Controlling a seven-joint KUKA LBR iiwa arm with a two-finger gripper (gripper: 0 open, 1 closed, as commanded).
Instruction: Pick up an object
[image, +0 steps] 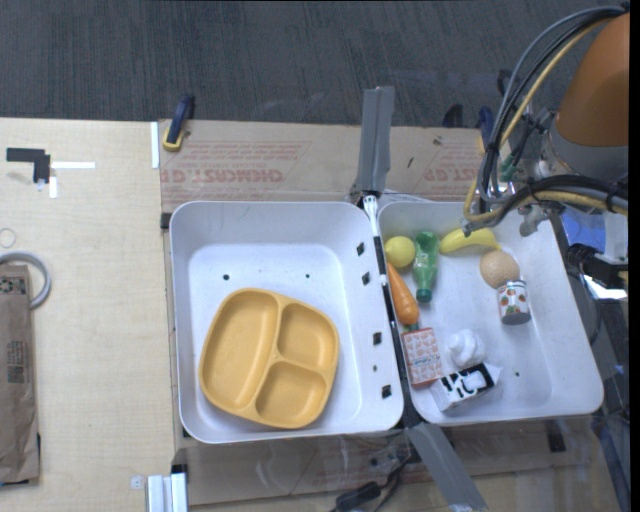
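At the far left of the table (90, 300) a brown paper bag (17, 370) is seen lying flat, with a grey ring (35, 275) just above it and a black bracket (30, 160) farther up. A blue-and-yellow clip (179, 122) lies at the upper left corner of a cardboard sheet (260, 160) spread behind the bins. The left bin (200, 240) is occupied by a yellow divided tray (270, 357), placed toward its lower left. A grey post (376, 140) stands at the junction of the two bins. In the right bin (550, 380) several things are gathered: a lemon (400, 251) near the upper left, a green bottle (425, 265) touching it on the right, a carrot (402, 295) below the lemon along the left wall, and a small patterned carton (422, 357) below the carrot. A white bottle (464, 347) lies just right of the carton, with a black-and-white carton (468, 385) beneath it. A banana (468, 240) is placed near the bin's upper edge, a tan ball (499, 267) just below and right of it, and a small can (514, 302) stands upright below the ball. The arm (600, 90), with cables, is seen at the upper right above the bin's far corner; the pincer is hidden among cables, so whether it is released or clenched cannot be told, and nothing is seen grasped.
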